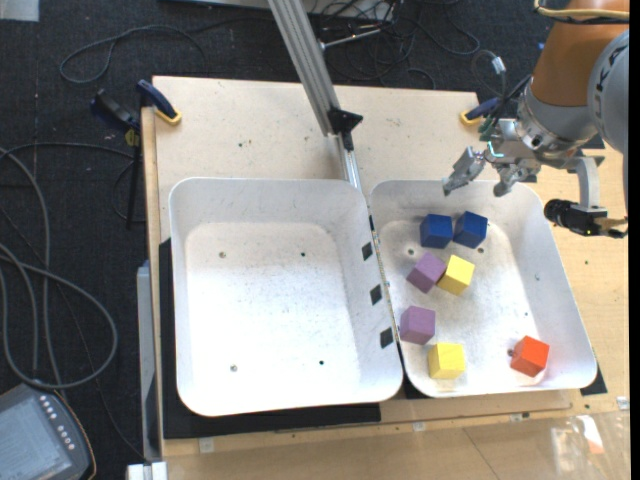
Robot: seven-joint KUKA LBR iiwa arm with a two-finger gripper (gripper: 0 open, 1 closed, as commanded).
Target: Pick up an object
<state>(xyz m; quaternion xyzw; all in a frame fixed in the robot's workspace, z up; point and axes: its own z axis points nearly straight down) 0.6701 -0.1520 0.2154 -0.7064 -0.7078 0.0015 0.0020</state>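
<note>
We look down on a pale table carrying two shallow white bins with rounded, glossy walls. We take the right bin as our landmark. To its left, touching wall to wall, sits the left bin, its floor speckled with small dark marks.

Inside the right bin lie seven small cubes, matte and soft-edged, perhaps foam. Near its left wall we see a purple cube and, in front of it, a yellow one. Toward the bin's middle, another purple cube touches a second yellow cube. Behind those, two blue cubes sit side by side, touching. An orange cube rests alone by the front right corner.

Above the bin's rear rim hangs the gripper, metallic, on a grey arm with an orange band. The jaws stand apart, with nothing between them.

We judge the risks thus: the blue cubes lie nearest, but they touch, so a jaw may land on top of one or push both aside. The purple and yellow pair poses the same trouble. The orange cube stands free, yet the sloped wall close by could block a jaw.
</note>
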